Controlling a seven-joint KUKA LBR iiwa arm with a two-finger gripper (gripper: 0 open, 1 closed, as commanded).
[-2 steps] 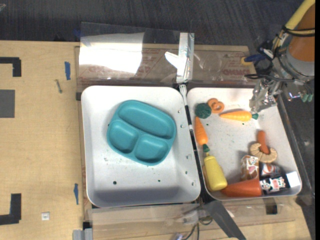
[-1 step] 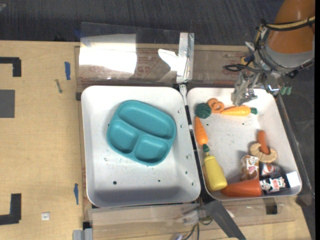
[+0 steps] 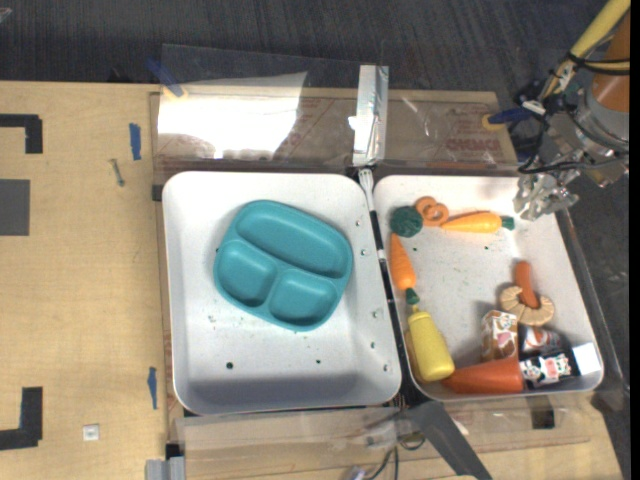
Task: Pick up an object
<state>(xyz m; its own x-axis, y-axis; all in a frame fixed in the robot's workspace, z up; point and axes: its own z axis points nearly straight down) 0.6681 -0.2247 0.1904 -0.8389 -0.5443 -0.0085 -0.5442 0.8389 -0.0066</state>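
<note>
A: Where is the pincer (image 3: 545,196)?

B: At the far right corner of the right bin (image 3: 470,258), hanging from the grey arm (image 3: 600,118) with its orange band. Its metal fingers point down over the bin's back edge. I cannot tell whether they are spread or closed, and nothing shows between them.

A: What lies in that bin?

B: A toy carrot (image 3: 470,223) near the back, just left of the pincer, with a dark green round piece (image 3: 405,220) and a small orange ring (image 3: 432,209) beside it. A second, slimmer carrot (image 3: 401,262) lies along the left wall. Below it sits a yellow bottle (image 3: 428,345), touching a large orange-red carrot (image 3: 487,376) along the front wall. On the right are a small orange sausage-like piece (image 3: 523,278), a tan ring-shaped pastry (image 3: 527,306), a brown patterned packet (image 3: 500,333) and a black-and-white carton (image 3: 548,366).

A: And the left bin (image 3: 190,268)?

B: It holds a teal divided plate (image 3: 285,263), lying flat near the middle. Both bins rest on the wooden surface (image 3: 80,268).
</note>
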